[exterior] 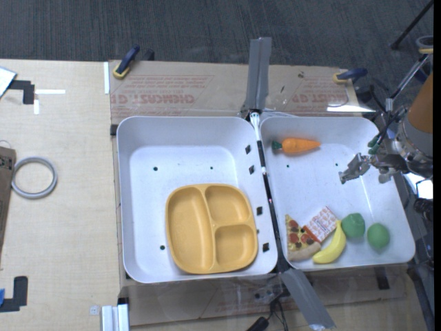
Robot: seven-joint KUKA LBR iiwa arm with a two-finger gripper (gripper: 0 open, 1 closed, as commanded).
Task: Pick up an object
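A two-finger metal gripper point(353, 169) on a grey arm hangs over the right-hand shallow white bin point(324, 126), reaching in from the right edge, where most of the arm is cut off. Its fingers look slightly spread with nothing between them, though they are small and dim against the bin floor. Near that bin's back wall lies an orange toy carrot point(300, 145), its long axis running left to right, the green leafy end toward the divider and the tapered tip toward the gripper, well apart from it. At the bin's front, a yellow toy banana point(333, 244) curves from lower left up to the right, touching a toy pizza slice point(298, 238) whose point faces the back; a small red-and-white printed packet point(321, 223) rests tilted against both. Two round green toy pieces point(353, 226) point(377, 236) sit just beside the banana; what they are is hard to tell. The left-hand white bin point(138, 185) holds a yellow three-compartment plastic plate point(211, 227). A roll of grey tape point(32, 177) lies on the wooden bench point(62, 254).
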